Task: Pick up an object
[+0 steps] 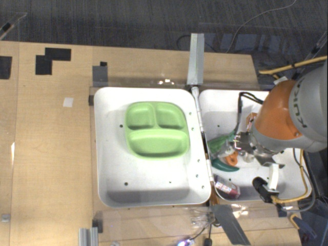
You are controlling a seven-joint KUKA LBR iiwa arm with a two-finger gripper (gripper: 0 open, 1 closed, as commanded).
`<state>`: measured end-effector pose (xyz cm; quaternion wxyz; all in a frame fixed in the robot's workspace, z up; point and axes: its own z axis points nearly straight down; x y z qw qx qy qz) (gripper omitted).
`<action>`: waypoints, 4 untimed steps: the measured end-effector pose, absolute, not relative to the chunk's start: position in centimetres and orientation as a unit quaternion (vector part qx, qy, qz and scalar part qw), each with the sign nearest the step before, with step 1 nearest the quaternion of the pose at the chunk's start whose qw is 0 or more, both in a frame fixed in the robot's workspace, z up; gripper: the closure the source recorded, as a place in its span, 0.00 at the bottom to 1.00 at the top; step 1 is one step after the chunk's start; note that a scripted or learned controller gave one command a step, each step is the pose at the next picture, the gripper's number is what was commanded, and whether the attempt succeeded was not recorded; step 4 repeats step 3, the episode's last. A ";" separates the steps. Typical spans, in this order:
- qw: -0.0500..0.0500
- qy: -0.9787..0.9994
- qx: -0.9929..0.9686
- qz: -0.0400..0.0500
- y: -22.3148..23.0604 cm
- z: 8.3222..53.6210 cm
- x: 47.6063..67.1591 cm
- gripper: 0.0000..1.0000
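My gripper is low in the right bin, near its left wall, under the orange-banded wrist. Right beside it lies a small cluster: a green object, a teal curved piece and a small orange item. The gripper's tip sits over the cluster's right side, and the wrist hides part of it. I cannot tell whether anything is gripped. A clear packet with a dark red content lies at the bin's front left corner.
In the left bin a green divided plate lies upside-up at the centre back. A metal divider separates the two bins. The arm's body covers much of the right bin's right half.
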<state>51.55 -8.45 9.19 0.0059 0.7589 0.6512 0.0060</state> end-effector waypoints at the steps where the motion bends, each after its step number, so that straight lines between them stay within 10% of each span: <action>1: 0.006 0.652 0.758 0.010 -8.1 10.3 51.9 1.00; 2: 0.000 0.649 0.761 0.000 -13.6 12.0 48.7 1.00; 3: 0.001 0.620 0.785 0.002 -6.1 25.2 48.8 1.00; 4: 0.001 0.620 0.785 0.002 -6.1 25.2 48.8 1.00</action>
